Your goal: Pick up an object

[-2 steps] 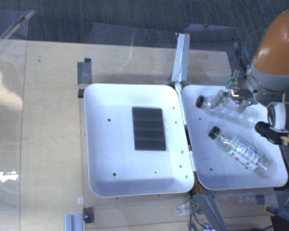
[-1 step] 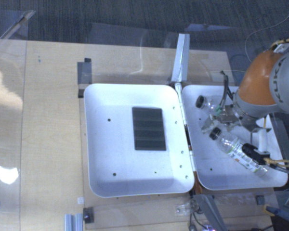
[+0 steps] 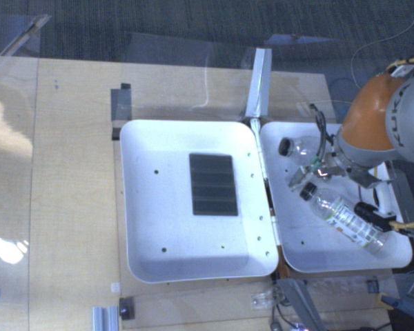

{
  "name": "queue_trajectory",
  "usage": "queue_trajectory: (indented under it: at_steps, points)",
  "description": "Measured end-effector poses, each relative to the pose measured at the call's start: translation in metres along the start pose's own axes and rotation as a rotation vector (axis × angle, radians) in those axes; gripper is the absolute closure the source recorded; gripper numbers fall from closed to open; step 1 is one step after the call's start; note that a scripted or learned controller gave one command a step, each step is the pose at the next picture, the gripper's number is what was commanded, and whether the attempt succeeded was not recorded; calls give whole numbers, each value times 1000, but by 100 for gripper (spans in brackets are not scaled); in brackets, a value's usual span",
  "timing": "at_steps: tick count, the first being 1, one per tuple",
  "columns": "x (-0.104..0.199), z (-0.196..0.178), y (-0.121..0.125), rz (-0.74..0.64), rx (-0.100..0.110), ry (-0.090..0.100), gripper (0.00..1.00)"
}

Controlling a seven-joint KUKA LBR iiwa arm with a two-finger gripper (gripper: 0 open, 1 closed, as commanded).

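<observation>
The clear plastic bottle (image 3: 345, 219) lay on its side in the right bin (image 3: 293, 250). The hand (image 3: 316, 172) hung just above its cap end. I could not tell how it was set. It should grab the bottle's middle, straight across.

We see two bins side by side on the bench (image 3: 69, 185). In the left bin (image 3: 145, 247) a ridged pad (image 3: 213, 184) lies near the middle. In the right bin (image 3: 297, 250), one plastic bottle (image 3: 345, 219) lies near, another bottle (image 3: 293, 147) far, and the gripper (image 3: 316, 171) is between them.
</observation>
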State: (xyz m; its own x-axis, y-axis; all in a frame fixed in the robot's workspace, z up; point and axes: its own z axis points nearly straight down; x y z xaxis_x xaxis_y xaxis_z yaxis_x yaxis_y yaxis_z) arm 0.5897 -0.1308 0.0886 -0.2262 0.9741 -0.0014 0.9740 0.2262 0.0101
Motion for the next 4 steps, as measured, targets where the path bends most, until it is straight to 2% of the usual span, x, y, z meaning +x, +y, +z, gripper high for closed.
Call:
queue_trajectory:
  at_steps: [1,2,3,4]
  points:
    - [-2,-9,3,1,-6,-3,100]
    - [2,0,33,5,39,9,100]
    - [2,-25,39,149,39,7,100]
    - [3,-26,42,148,32,8,0]
